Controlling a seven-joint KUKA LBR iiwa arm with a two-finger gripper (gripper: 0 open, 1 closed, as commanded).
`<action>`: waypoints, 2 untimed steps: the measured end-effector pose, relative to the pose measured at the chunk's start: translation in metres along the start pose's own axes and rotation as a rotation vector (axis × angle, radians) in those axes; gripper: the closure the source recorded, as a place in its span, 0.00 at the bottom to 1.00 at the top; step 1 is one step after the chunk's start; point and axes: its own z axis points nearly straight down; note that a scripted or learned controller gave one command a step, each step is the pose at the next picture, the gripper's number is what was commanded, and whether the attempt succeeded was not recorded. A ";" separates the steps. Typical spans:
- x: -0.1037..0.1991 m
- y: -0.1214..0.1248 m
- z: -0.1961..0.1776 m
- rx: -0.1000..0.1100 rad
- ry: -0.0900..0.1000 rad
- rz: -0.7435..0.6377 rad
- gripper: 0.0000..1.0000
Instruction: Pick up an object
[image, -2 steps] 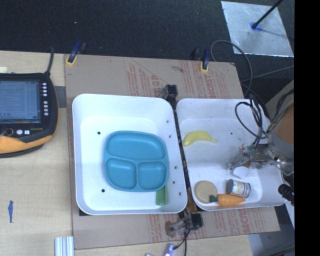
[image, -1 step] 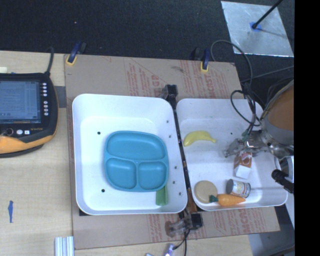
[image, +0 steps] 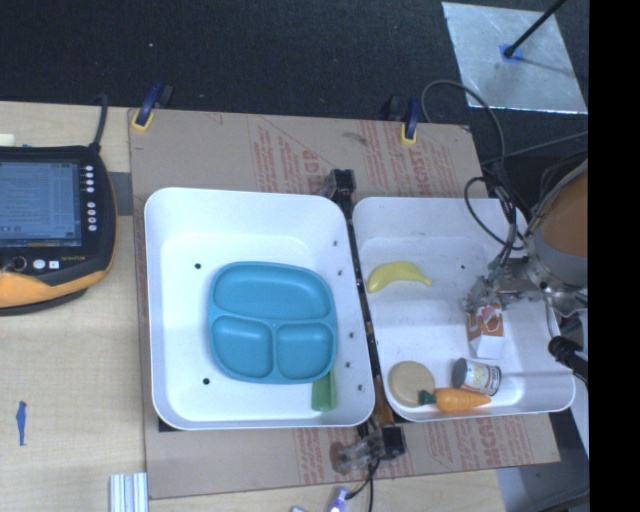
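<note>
My gripper (image: 487, 297) hangs low over the right side of the right bin (image: 440, 240), reaching in from the right edge of the view. Directly beneath it, and partly covered by it, a small red-and-white carton (image: 487, 334) lies on the bin floor. Whether the gripper touches the carton cannot be made out. A yellow banana (image: 398, 276) lies in the middle of the same bin. Along its near edge sit a round beige disc (image: 410, 380), a small tin can (image: 480, 377) on its side and an orange carrot (image: 460, 400).
The left bin (image: 180, 230) holds a blue divided plate (image: 271, 321) and a green block (image: 323, 393) at its near right corner. A tablet-like pendant (image: 45, 225) rests on the bench to the far left. Cables (image: 490, 190) loop behind the right bin.
</note>
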 end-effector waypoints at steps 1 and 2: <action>0.074 0.035 0.008 -0.007 0.001 0.001 1.00; 0.155 0.012 -0.091 -0.002 0.004 0.004 1.00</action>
